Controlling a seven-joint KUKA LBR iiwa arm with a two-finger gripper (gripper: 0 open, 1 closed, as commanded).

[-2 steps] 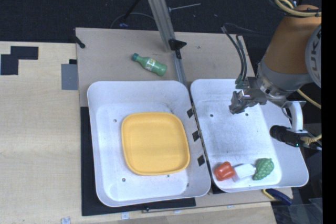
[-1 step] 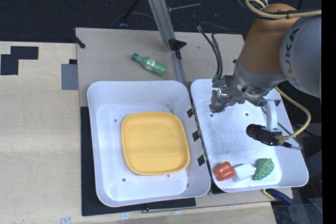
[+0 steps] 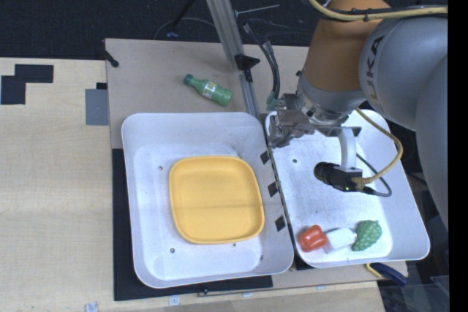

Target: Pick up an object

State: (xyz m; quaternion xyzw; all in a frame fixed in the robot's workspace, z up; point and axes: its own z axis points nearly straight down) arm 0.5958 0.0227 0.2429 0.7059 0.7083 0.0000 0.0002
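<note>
Here we see the arm [image 3: 365,55] reaching in over the right bin [image 3: 409,230], its gripper [image 3: 281,129] hanging at that bin's far left corner, just beside the wall shared with the left bin [image 3: 139,157]. We cannot tell how its fingers stand (dark parts blur together there). The red object [image 3: 312,237], a white piece [image 3: 341,238] and a green object [image 3: 367,234] lie together at the right bin's near edge, well apart from the gripper. A yellow plate [image 3: 216,199] fills the left bin's middle, and a green bottle [image 3: 208,89] lies on the bench beyond.

Smooth matt yellow plastic plate [image 3: 216,199], white plastic bins [image 3: 146,157] – faintly glossy, pale wood-grain bench [image 3: 51,179], ribbed metal rail [image 3: 223,11] – dull sheen
</note>
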